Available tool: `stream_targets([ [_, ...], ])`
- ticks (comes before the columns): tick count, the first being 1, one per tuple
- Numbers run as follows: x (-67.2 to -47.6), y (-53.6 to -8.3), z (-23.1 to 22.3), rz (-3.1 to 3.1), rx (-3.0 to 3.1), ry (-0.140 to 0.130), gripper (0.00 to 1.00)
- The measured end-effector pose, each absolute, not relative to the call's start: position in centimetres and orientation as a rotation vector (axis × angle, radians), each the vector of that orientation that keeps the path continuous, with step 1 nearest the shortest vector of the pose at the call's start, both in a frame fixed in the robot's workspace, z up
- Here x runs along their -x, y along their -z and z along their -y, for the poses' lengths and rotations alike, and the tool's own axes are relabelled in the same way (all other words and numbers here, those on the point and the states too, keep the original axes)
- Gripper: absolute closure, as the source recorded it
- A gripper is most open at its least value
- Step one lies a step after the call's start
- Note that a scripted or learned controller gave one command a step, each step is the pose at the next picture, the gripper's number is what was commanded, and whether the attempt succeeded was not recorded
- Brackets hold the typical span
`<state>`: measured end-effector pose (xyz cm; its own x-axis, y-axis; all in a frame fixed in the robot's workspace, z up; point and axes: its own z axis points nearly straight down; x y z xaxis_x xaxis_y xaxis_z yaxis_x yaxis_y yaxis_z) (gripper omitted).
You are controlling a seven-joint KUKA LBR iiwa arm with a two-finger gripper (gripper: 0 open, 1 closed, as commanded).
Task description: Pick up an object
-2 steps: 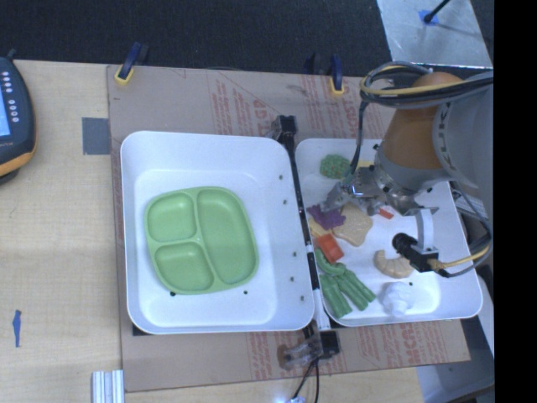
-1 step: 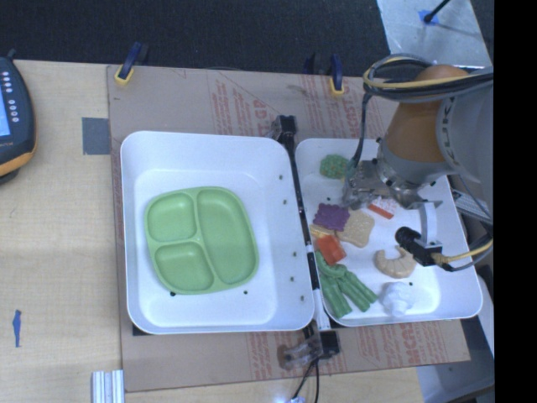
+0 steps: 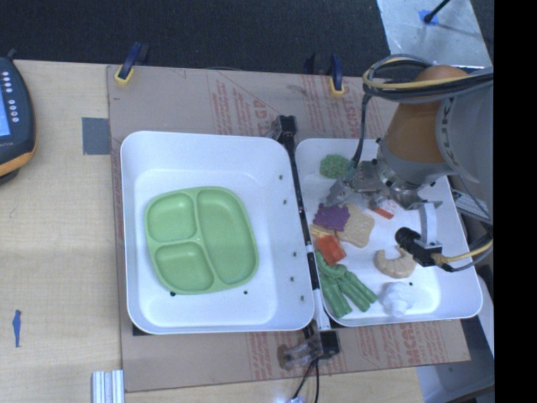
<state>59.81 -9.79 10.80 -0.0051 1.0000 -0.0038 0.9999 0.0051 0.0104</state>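
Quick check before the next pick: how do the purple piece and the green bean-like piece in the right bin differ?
The purple piece is compact and blocky; the green bean piece is long, a bundle of thin strands. The purple piece lies in the middle of the right bin, close to the hand; the green bean piece lies at the bin's near edge, farther from it. Both lie loose near the bin's left wall.

Two white bins: left bin [image 3: 134, 225], right bin [image 3: 457, 309]. One green divided plate [image 3: 201, 240] (three compartments). Toy foods, one each: purple piece [image 3: 331, 217], tan cracker [image 3: 358, 227], green beans [image 3: 346, 288], white lump [image 3: 398, 298].
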Motion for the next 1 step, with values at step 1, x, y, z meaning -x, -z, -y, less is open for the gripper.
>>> stream_targets([
  [1, -59.85, -11.88, 9.9, -2.219, -2.207, -0.007, 1.0],
])
